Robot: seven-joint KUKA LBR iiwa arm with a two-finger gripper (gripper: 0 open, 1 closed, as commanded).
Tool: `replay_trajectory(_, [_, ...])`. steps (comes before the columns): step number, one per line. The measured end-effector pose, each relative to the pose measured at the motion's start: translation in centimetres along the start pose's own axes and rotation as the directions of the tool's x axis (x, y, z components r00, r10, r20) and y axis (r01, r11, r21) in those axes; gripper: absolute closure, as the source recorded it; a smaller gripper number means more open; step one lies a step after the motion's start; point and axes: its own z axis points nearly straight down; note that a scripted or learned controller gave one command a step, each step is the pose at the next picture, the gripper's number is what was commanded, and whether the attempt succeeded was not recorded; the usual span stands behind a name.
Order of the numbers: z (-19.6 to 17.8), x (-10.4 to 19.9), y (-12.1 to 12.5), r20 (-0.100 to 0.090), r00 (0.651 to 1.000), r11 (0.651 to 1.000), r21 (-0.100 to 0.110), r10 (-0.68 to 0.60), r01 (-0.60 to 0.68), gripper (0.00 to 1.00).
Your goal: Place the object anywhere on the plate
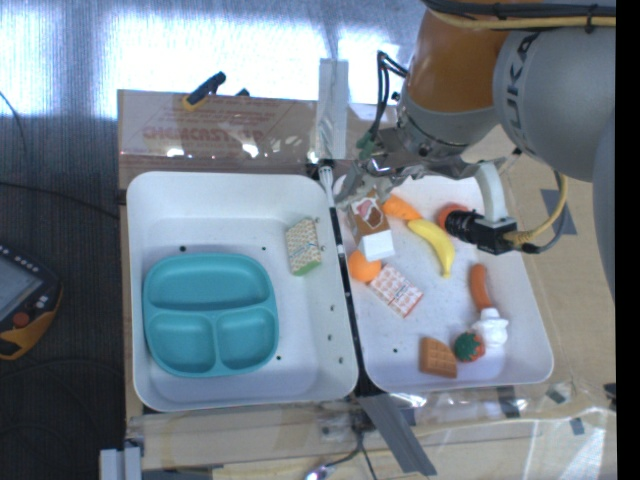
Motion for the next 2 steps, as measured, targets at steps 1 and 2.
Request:
replay_trajectory(1, [2.37,11.33,-4.60,-0.003,0.989,0.989,0.000,-0.149,0.149,1.00])
replay_trajectory(2, [2.33,11.31,-4.59,-0.004,0.989,0.989,0.000,-0.149,0.149,0.00])
